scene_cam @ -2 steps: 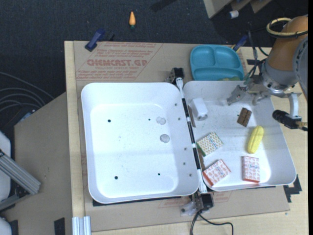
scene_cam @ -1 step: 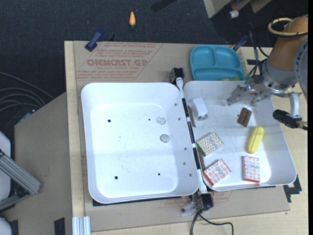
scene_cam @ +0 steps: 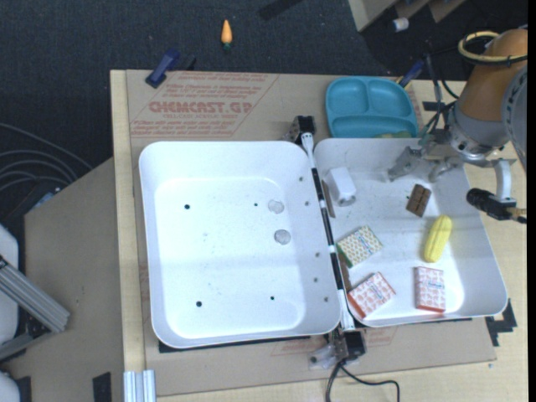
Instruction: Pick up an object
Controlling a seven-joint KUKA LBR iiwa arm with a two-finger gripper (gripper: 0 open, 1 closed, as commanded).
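Note:
My gripper (scene_cam: 421, 167) hangs over the back of the right bin (scene_cam: 477, 262), its two grey fingers spread open with nothing between them. Just below it lies a small brown block (scene_cam: 417, 199). In the same bin are a white block (scene_cam: 341, 184), a yellow banana-shaped toy (scene_cam: 436, 238), a yellow-patterned packet (scene_cam: 359, 245) and two red-and-white packets (scene_cam: 371, 294) (scene_cam: 430, 288).
The left bin (scene_cam: 167, 224) holds two small round greyish discs (scene_cam: 276, 207) (scene_cam: 282, 237). A blue divided tray (scene_cam: 371, 107) sits behind the right bin. A blue item (scene_cam: 162, 69) lies at the cardboard's back edge, and an orange item (scene_cam: 226, 32) on the floor beyond.

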